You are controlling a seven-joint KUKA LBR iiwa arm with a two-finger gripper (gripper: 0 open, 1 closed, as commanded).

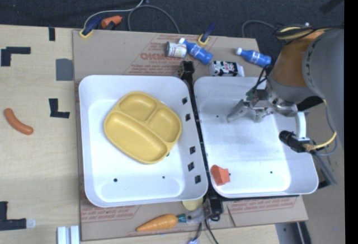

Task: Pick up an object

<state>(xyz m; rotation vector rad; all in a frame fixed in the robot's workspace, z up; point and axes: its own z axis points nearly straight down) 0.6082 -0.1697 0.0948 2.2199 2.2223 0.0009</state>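
Note:
A small orange-red block (220, 175) lies in the right bin (279, 181), near its front left corner. A yellow divided plate (143, 126) rests in the middle of the left bin (95, 181). My gripper (243, 116) hangs over the upper middle of the right bin, well behind and to the right of the block. It is open, its fingers (230, 117) spread with nothing between them. The grey arm with its orange band (291, 64) comes in from the right.
Behind the bins lie two blue bottles (199, 52) (254, 57), a small white bottle (176, 49) and a black-and-white card (226, 69). A toy carrot (158, 223) lies in front of the bins and a sausage (18, 121) at far left. A black divider (193, 125) separates the bins.

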